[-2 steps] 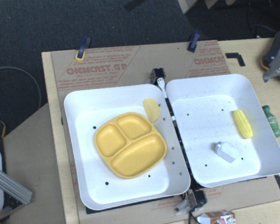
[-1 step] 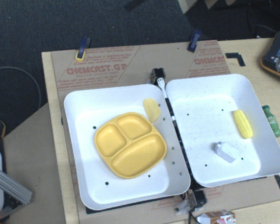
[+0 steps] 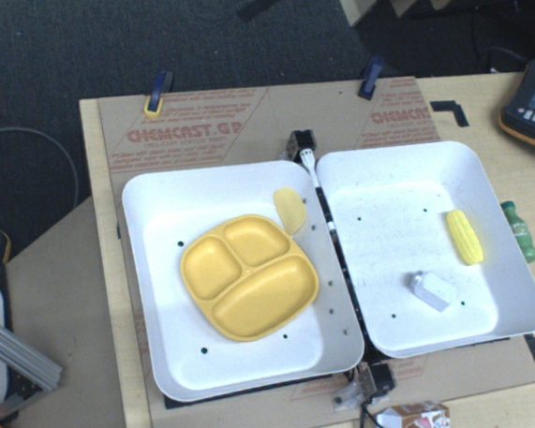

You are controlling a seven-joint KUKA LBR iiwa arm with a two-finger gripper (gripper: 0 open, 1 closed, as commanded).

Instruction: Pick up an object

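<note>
In the left bin (image 3: 150,267), filling most of its floor, lay the yellow divided plate (image 3: 248,276), turned a little askew. It was glossy, with rounded corners and three wells: two small ones at the far side, one long one nearer the camera. Just beside its far right corner sat a small pale yellow piece (image 3: 291,209), flat and oval, close to touching the plate's rim; what it was, the view was too soft to say.

Over in the right bin (image 3: 503,317), the yellow corn cob (image 3: 464,235) lay lengthwise near the right wall, its surface ridged. Well apart from it, toward the near side, rested a small grey and white block (image 3: 430,290), lying at an angle. Outside that bin, against its right rim, a green object (image 3: 519,230) lay on the bench.

The two bins met at a dark seam down the middle, with a black clip (image 3: 302,144) at its far end. The brown board (image 3: 239,117) beneath them carried red print, "CHEMCAST G.P", once behind each bin, the right one partly cut off by the bin. A yellow clamp (image 3: 156,99) and a blue clamp (image 3: 370,80) gripped the board's far edge.

As for the gripper, its state could not be told from this picture.
</note>
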